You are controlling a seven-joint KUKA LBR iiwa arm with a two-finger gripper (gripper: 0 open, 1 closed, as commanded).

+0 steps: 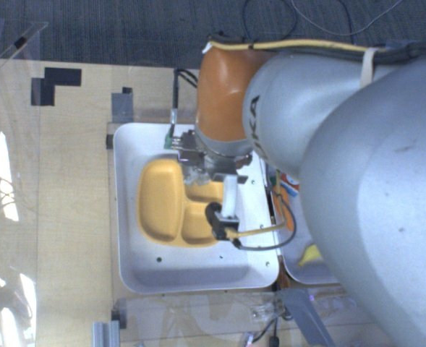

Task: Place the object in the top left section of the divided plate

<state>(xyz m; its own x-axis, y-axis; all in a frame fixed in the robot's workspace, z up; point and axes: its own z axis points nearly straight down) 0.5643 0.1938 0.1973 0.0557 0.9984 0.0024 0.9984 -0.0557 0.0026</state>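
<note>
**A:** Since the arm covers so much of the bench, where does the claw (200,173) stand?

**B:** Over the left bin (126,215), above the right side of the divided plate (162,201). It is on the half of the plate nearer the bin's far edge. The grey wrist and its orange band sit directly on top of it.

**A:** Open or closed?

**B:** I cannot tell. The wrist hides its working end, so I cannot say whether it grips anything or touches the plate.

**A:** And the plate itself?

**B:** It is yellow and lies flat about the middle of the left bin, a little closer to the bin's left and far edges than to the others. One long compartment runs down its left side and two smaller ones share its right side. The long one and the nearer small one show plain yellow. The farther small one is mostly under the claw.

**A:** So where is the object?

**B:** I cannot pick it out. If it is at the plate, it is under the wrist.

**A:** And the right bin (294,272)?

**B:** Just its near-left corner and left edge show past the arm. A small yellow piece (310,254) lies near that corner. Further up the left edge are orange and blue bits (288,188), possibly more than one item, too small to name.
</note>
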